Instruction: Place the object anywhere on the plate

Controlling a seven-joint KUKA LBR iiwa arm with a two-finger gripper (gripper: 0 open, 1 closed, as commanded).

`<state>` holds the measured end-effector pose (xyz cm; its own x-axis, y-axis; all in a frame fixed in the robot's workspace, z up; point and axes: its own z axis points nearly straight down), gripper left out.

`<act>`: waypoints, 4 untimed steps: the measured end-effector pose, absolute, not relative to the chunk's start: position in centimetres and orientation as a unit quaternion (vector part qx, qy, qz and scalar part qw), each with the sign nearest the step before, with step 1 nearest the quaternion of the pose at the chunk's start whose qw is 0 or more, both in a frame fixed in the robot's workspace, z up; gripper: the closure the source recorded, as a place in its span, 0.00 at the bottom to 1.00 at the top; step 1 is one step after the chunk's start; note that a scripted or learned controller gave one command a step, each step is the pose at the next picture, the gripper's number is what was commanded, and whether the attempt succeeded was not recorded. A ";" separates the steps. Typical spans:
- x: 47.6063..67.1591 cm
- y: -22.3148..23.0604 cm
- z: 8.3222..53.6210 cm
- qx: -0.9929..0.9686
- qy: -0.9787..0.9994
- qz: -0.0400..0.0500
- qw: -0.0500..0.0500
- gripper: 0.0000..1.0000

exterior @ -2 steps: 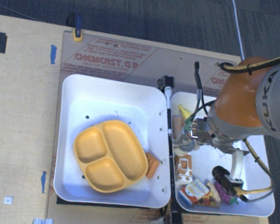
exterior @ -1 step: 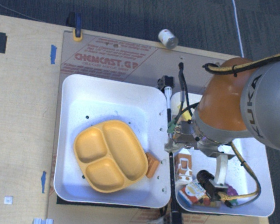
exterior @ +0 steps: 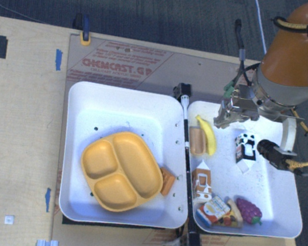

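Camera view: I see the arm [exterior: 302, 50] reaching in from the right, its orange band above the far corner of the right bin [exterior: 276, 224]. The gripper [exterior: 226, 120] hangs over that bin's far left part, just above and to the right of the banana [exterior: 206, 135]. I cannot tell how the gripper is set, and I see nothing held in it.

The banana lies along the left wall of the right bin, with a hot dog [exterior: 197, 141] touching its left side. Nearer the front, a small carton [exterior: 203, 183] lies by the same wall. In the front of the bin sit a colourful box [exterior: 218, 210] and purple grapes [exterior: 249, 210], close together. A black-and-white toy [exterior: 246, 146] rests near the middle, under the arm's black fitting.

The plate [exterior: 121, 169] is yellow with three compartments and sits in the left bin [exterior: 87, 109], toward its front. All three compartments look bare. An orange block [exterior: 167, 182] lies touching the plate's right rim, between the plate and the bin's right wall.
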<state>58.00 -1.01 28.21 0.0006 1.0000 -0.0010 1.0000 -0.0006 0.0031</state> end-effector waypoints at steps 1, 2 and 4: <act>66.7 7.3 30.1 0.706 0.708 0.001 0.000 1.00; 59.0 -2.4 23.7 0.708 0.707 -0.001 0.000 1.00; 62.1 14.3 32.2 0.706 0.708 0.001 0.000 1.00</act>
